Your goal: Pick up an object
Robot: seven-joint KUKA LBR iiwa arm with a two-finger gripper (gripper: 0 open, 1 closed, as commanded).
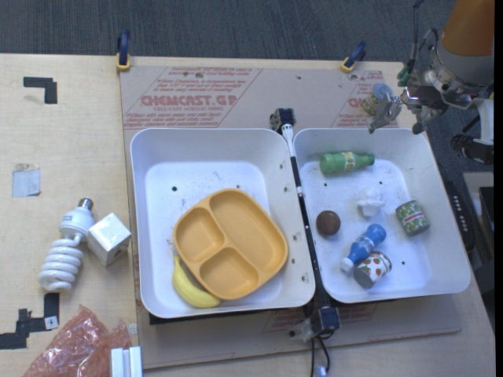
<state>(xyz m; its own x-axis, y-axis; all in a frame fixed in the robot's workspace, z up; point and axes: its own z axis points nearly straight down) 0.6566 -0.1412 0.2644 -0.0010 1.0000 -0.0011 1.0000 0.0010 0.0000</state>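
The gripper (399, 110) is seen above the right bin's (440, 181) far edge, its fingers spread with nothing between them. A green bottle (344, 162) is laid near that far edge.

We see a yellow-orange tray (229, 244), yellow banana (191, 287), green bottle (344, 162), brown ball (328, 223), blue-and-white bottle (364, 247), green patterned can (412, 217), white bins (149, 210), white bulb (64, 251), red mesh bag (75, 342).
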